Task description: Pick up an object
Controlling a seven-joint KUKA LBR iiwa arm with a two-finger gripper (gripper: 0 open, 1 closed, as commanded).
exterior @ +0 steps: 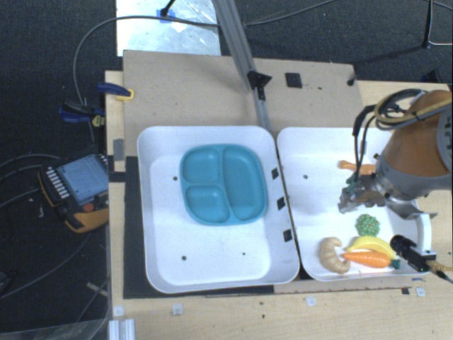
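In the right bin (311, 190) several toy foods lie near the front right corner: a green broccoli (367, 225), a yellow banana (373, 244), an orange carrot (369, 259) and a tan croissant-like piece (332, 254). A small orange piece (346, 165) lies further back, partly hidden by the arm. My gripper (352, 199) hangs low over the right bin, just left of and behind the broccoli. Nothing is visible between its fingers, and their spread is unclear.
The left bin (163, 253) holds a blue divided plate (224, 183). A metal pole (237, 37) slants across the back of the bench. Cables and a handheld device (76, 190) lie on the floor to the left.
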